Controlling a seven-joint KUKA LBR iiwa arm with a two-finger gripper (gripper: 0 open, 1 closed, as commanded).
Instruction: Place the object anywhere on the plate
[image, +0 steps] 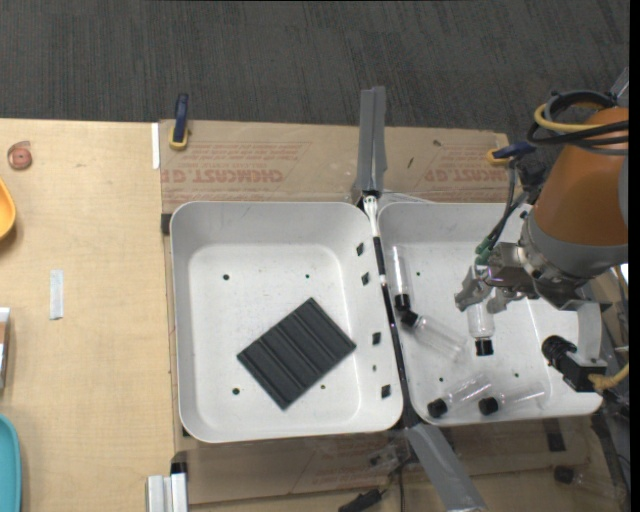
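A dark grey ribbed plate (297, 352) lies flat and turned at an angle in the left bin (200, 400). My gripper (483, 303) hangs over the middle of the right bin (560, 405). A small clear tube (481, 325) with a black cap at its lower end sticks out from between the fingers, and the gripper is shut on it. The tube is well to the right of the plate, on the far side of the wall between the bins.
Several more clear tubes with black caps lie in the right bin: one along its left wall (398, 280), one near the middle (436, 336), others by the front wall (462, 396). A grey divider post (371, 140) stands behind the bins. Cables (565, 110) hang above the arm.
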